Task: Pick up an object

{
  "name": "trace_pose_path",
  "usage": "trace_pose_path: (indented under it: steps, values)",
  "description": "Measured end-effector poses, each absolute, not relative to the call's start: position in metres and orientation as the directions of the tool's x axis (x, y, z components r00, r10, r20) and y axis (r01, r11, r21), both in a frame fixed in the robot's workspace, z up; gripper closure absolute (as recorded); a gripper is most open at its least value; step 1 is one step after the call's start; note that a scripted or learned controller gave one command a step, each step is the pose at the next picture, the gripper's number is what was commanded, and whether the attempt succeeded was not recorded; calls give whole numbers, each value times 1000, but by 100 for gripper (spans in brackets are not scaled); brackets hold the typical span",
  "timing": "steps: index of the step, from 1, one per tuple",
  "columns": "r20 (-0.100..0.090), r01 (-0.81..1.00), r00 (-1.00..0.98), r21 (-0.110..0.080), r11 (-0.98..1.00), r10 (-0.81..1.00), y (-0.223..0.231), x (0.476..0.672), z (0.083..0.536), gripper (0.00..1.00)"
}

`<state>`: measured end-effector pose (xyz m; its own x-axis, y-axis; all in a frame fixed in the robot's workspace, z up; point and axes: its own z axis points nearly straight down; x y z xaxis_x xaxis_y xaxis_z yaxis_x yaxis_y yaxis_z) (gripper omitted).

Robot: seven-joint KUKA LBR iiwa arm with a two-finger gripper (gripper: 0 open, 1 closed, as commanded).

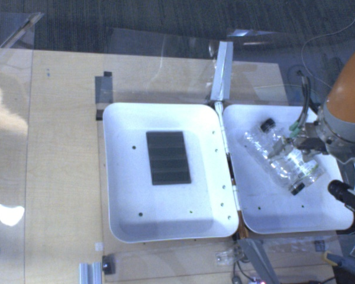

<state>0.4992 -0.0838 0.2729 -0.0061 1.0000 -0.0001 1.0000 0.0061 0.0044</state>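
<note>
A dark grey ribbed rectangular block lies flat in the middle of the left bin. In the right bin a crumpled clear plastic item stretches diagonally, with a small black cap at its upper end and another black piece at its lower end. The arm, with its orange band, comes in from the right, and my gripper sits low over the right part of the clear plastic item, close to it or touching it.
A metal divider post stands at the back between the bins. A black part juts over the right bin's right rim below the wrist. Clear sheeting covers the wooden bench around the bins.
</note>
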Motion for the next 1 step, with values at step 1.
trace_pose_path:
  steps: [1]
  values:
    - [0,998,-61,2,61,998,-123,554,180,0]
